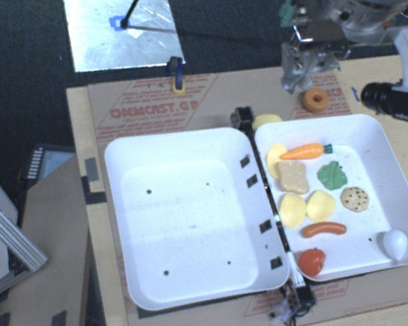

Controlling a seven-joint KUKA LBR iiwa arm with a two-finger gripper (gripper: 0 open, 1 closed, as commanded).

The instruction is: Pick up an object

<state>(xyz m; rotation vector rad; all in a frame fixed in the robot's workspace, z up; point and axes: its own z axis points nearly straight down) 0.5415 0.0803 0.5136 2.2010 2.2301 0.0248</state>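
Observation:
My gripper (299, 76) hangs above the bench behind the right bin (397, 169), outside its far rim. A small brown doughnut (316, 100) lies on the cardboard just right of and below the gripper, apart from it. Inside the right bin lie an orange carrot (304, 152), a slice of bread (293, 177), a green leaf (331, 175), a cookie (354, 198), two yellow pieces (307, 208), a sausage (323, 230), a red tomato (312, 261) and a white egg (394, 243).
The left bin (188, 213) adjoins the right one along a hinge with black clips (267, 225). A yellow piece (266, 120) sits at the right bin's far left corner. A blue and yellow clamp (176, 76) stands at the cardboard's far edge.

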